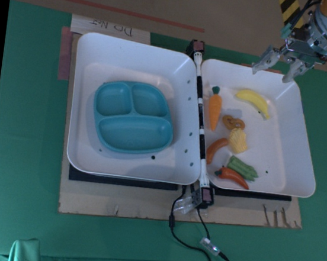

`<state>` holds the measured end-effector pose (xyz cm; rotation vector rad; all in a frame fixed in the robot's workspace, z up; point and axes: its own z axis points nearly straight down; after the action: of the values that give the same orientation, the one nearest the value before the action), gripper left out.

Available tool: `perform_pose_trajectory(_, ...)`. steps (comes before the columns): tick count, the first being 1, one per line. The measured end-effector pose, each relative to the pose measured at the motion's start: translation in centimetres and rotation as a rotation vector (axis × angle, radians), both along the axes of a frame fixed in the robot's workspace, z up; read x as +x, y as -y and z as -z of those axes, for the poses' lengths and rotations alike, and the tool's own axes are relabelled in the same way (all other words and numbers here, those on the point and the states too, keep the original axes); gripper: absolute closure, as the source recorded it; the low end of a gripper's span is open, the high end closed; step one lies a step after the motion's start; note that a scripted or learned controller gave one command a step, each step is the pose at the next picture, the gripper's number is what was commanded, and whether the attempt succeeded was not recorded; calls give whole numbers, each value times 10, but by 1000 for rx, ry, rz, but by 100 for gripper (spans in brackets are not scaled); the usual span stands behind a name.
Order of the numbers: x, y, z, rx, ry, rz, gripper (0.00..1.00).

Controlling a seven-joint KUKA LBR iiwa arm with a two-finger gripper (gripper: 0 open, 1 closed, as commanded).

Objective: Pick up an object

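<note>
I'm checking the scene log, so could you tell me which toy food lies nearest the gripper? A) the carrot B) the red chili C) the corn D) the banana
D: the banana lies at the right bin's far end, just below the open gripper, closer than the other foods.

Right bin, near-left part: orange toy carrot [214, 107], yellow plastic banana [254, 102], brown pretzel-like piece [233, 122], yellow corn cob [238, 140], orange sausage [216, 149], green bean pods [242, 167] and red chilli pepper [232, 176] lie close together, narrow gaps between.
Right bin, right side: bare white floor [286, 149], open to approach.
Left bin: teal three-compartment plate [133, 117] fills the middle; bare margin around it.
Between bins: raised white rims [199, 111] touching.
Above far rim: two-finger gripper [281, 63], fingers spread, nothing between.
</note>
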<state>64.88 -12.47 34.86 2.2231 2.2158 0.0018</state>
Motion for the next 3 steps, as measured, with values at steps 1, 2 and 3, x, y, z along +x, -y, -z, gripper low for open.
perform_pose_trajectory(1,29,12,92,-2,1,0,0)
perform_pose_trajectory(2,7,-2,158,-1,4,0,0)
perform_pose_trajectory(3,9,-1,145,-3,11,2,100)
